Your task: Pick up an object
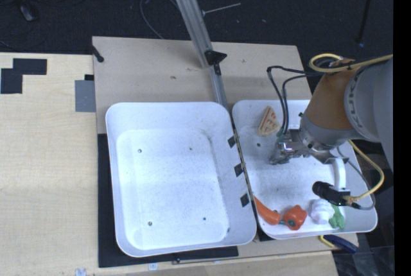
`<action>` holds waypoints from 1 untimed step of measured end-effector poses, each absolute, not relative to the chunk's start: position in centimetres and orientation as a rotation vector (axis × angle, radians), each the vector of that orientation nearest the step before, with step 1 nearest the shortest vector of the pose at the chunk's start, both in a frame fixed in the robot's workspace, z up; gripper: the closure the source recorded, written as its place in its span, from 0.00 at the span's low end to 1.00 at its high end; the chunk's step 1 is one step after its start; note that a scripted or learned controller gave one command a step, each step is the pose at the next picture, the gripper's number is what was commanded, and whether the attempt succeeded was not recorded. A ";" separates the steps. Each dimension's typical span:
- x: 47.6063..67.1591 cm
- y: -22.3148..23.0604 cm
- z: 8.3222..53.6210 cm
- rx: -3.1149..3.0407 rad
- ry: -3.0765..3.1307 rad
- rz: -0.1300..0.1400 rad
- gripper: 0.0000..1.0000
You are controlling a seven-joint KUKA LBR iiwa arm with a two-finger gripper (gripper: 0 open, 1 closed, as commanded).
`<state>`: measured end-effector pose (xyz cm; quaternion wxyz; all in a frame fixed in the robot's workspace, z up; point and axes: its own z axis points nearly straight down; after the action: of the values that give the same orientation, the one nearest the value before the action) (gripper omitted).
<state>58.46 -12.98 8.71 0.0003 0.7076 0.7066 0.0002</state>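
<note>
From the camera view above the bench, the gripper [282, 151] hangs low over the right bin [286, 186], in its upper middle, with the arm [334, 108] reaching in behind it. Nothing shows pinched in it, and at this slant I cannot tell whether it is spread or pressed together. I judge the pick not yet done: every object lies on the bin floor.

The closest candidate is the tan wedge [268, 120], near the bin's far rim and just up-left of the gripper, apart from it. The others sit along the near edge, well apart from the gripper: an orange carrot-shaped piece [265, 211] against the left wall, a red piece [295, 217] touching its tip, then a white lump [319, 209] with a green piece [337, 221] beside it in the near right corner.

What is left is the whole grasp: line up, descend, close, lift. The wedge lies close to the wall, which could crowd a grip there. The left bin [167, 172] lies alongside, and an aluminium strut [192, 11] slants across the bench [160, 69] beyond both bins, out of the way
</note>
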 end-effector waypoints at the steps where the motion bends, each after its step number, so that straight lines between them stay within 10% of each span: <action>1: 65.2 -19.2 8.7 2.222 2.219 0.000 1.00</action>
<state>65.16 -19.19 8.73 0.0008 0.7077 0.7065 -0.0001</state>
